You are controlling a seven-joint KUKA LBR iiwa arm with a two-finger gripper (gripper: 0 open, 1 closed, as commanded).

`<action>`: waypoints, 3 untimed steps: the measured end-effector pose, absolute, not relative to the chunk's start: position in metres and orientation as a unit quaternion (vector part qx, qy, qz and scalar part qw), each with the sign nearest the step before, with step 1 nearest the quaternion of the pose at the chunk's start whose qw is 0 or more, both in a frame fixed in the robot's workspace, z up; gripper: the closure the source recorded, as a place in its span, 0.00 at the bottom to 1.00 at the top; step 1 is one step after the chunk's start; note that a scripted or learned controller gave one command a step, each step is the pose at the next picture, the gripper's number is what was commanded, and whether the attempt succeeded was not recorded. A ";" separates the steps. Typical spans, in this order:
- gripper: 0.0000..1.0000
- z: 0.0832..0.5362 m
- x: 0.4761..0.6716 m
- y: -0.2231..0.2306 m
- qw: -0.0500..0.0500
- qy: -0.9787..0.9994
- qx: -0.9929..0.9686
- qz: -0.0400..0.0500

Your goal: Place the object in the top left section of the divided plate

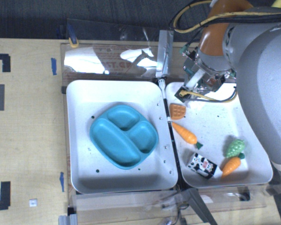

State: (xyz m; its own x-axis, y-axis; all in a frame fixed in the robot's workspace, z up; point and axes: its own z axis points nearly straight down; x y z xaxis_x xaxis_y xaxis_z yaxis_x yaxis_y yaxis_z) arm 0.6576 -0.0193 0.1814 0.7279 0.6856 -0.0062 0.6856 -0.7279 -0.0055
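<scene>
My hand (pixel 202 82) hangs over the far end of the right bin (pixel 253 125), close to the wall between the two bins, and I cannot tell whether it is open or closed. Just below it, on the bin floor, lies an orange waffle piece (pixel 177 110), apart from the hand. Next down is a long carrot (pixel 185 133) lying at a slant. Nearer the front edge sit a cow-patterned carton (pixel 201 166), a green bunch of grapes (pixel 235 147) and, touching it, a short carrot (pixel 231 165). Every loose toy is in this right bin. The blue divided plate (pixel 124 135) lies in the middle of the left bin (pixel 79 125), turned askew, on the pale wooden worktop (pixel 28 139).
</scene>
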 end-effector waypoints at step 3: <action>1.00 0.216 0.608 -0.004 0.001 -0.313 -0.950 0.002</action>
